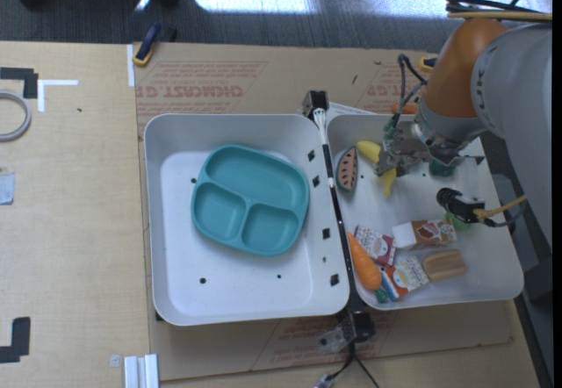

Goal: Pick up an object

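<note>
banana is what you are looking at under the claw, lying in the far part of the right bin. it is sitting just left of and beneath the claw tip, touching or nearly touching it, with one yellow end poking out toward the bin divider and the other trailing down toward you past the tip. its long axis seems to be running from upper left to lower right, slanting across the view, though the claw is covering the middle of it.

you cannot tell from this angle whether the claw is spread wide, narrowed, or gripping the banana; the wrist is blocking that spot.

a watermelon slice is lying just left of the banana, by the divider. a carrot and some small packets are sitting well apart from the claw, in the near part of the same bin. a teal tray is resting in the left bin.

i am judging the banana to be the nearest thing, so the coming move is probably turning on closing across that slanted axis.
</note>
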Controlling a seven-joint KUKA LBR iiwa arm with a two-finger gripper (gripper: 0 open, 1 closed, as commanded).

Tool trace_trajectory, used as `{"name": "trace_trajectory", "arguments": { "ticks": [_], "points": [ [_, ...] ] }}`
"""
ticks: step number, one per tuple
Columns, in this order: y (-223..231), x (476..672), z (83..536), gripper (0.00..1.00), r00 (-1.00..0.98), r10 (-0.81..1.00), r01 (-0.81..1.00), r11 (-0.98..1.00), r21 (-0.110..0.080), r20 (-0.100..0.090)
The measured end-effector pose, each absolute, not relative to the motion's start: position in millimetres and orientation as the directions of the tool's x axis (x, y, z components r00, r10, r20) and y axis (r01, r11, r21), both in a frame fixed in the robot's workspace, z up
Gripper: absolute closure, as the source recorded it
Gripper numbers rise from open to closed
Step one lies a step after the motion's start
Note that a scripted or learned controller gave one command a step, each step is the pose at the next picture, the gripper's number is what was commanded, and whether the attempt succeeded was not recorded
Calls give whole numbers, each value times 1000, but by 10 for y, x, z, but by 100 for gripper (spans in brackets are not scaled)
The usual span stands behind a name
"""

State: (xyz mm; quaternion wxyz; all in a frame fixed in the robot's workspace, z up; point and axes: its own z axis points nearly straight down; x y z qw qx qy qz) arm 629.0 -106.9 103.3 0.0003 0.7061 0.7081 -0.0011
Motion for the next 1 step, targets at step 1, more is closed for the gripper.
{"name": "trace_trajectory", "arguments": {
  "ticks": [1],
  "points": [
    [-976,6590,2012,100,-4,1000,1000,4,0,-1]
  ]
}}
